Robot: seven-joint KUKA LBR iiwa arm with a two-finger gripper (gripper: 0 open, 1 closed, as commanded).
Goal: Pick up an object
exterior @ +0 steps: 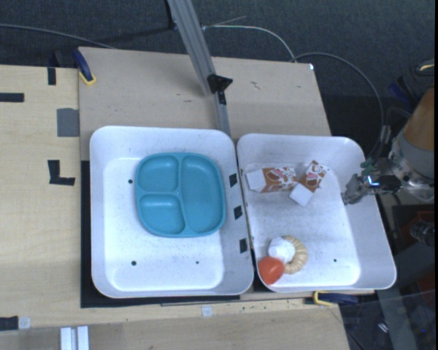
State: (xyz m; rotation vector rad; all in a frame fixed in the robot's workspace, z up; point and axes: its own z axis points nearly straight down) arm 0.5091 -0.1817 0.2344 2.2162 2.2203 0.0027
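Red and white, two small cartons lie in the right bin (372, 261), and they are the nearest things to the gripper (352, 189). The first carton (271, 179) lies flat in the far left part of this bin, close to the wall that it shares with the left bin (106, 217). The second carton (311, 182) is just beside the first, on the side toward the gripper, and it lies tilted, with a white end pointing to the near side. The two cartons are very close together; whether they touch I cannot tell.

In the near left corner of the right bin there is a small group of toy food: a red tomato-like ball (271, 270), a white round piece (281, 249) touching it, and a tan ring like a doughnut (298, 254) around the white piece on its right.

The gripper is over the right edge of the right bin, about level with the cartons and apart from them. It is dark and small here, so how wide it stands I cannot tell, and nothing is seen in it. Behind it the grey arm (416, 168) with the orange band comes in.

The left bin holds a teal divided plate (180, 194) with three compartments, far from the right bin's cartons.
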